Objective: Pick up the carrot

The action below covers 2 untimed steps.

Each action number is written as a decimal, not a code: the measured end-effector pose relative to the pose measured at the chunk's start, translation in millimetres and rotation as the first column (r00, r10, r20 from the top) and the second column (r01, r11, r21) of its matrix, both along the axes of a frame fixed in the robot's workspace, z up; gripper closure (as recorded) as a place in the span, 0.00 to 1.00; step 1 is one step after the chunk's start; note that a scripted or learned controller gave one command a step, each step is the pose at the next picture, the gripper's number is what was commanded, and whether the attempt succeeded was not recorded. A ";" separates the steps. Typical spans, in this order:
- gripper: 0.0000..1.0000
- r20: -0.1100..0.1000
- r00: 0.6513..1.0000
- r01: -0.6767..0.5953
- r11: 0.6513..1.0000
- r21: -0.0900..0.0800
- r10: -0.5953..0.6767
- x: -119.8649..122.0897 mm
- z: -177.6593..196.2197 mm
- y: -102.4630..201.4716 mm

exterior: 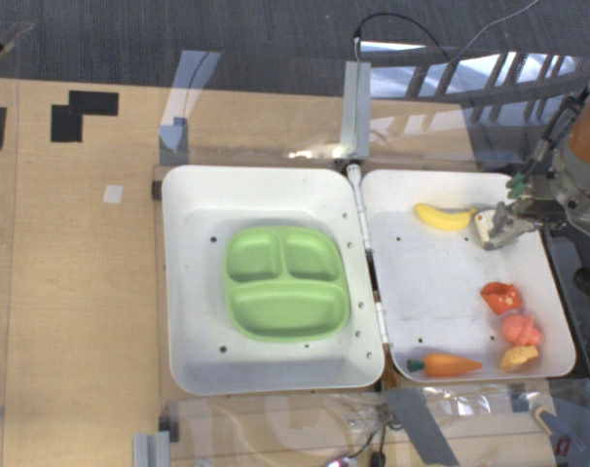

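The orange carrot (451,365) with a green stem end lies on its side along the near edge of the right bin (422,280). My gripper (494,230) hangs over the far right part of that bin, next to the right end of a yellow banana (442,218). It is well away from the carrot, roughly the bin's depth behind it. Nothing shows between its fingers.
A green divided plate (285,282) sits in the middle of the left bin (198,222). In the right bin's near right corner lie a red pepper (500,297), a pink fruit (521,330) and a small yellow piece (518,356), close to the carrot's tip.
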<state>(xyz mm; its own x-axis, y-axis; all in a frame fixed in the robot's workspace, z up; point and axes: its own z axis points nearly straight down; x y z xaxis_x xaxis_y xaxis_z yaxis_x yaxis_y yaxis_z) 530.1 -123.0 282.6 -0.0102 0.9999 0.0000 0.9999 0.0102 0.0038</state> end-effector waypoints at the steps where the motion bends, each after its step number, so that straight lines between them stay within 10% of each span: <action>1: 1.00 -0.003 0.941 -0.338 0.941 0.001 0.338 52.9 -161.6 3.3; 2: 0.00 -0.002 0.941 -0.338 0.941 0.001 0.338 53.0 -161.3 3.2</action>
<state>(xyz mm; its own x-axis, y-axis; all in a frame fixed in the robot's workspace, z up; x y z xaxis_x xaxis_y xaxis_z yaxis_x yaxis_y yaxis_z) 583.1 -119.8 121.3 -0.3480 0.9375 0.0006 0.9375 0.3480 0.0013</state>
